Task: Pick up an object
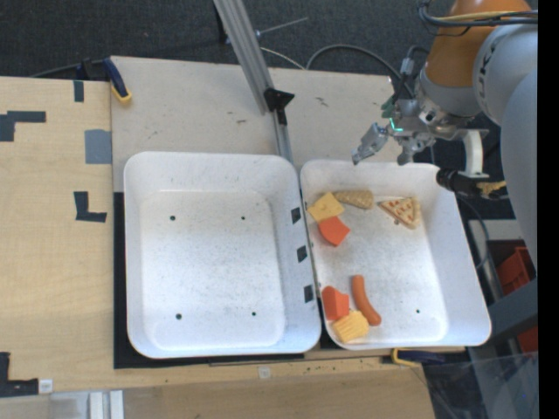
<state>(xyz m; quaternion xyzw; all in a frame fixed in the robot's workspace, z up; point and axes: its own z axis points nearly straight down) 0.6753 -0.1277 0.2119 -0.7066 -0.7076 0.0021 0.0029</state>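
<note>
Pincer [387, 144] hovering above the right bin's [454, 260] rim at twelve o'clock, fingers apart, nothing between them. Graspable pieces inside that bin: pizza slice [401, 209] and tan biscuit [354, 199] nearest, yellow wedge [325, 207] touching orange block [333, 230] toward nine o'clock, sausage [365, 299] toward six. Likely risks: striking the rim on descent, or nudging crowded neighbours and closing on nothing.

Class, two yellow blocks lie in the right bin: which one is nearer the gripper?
The yellow block at the bin's top, beside the tan piece; the other lies at the bottom edge.
</note>
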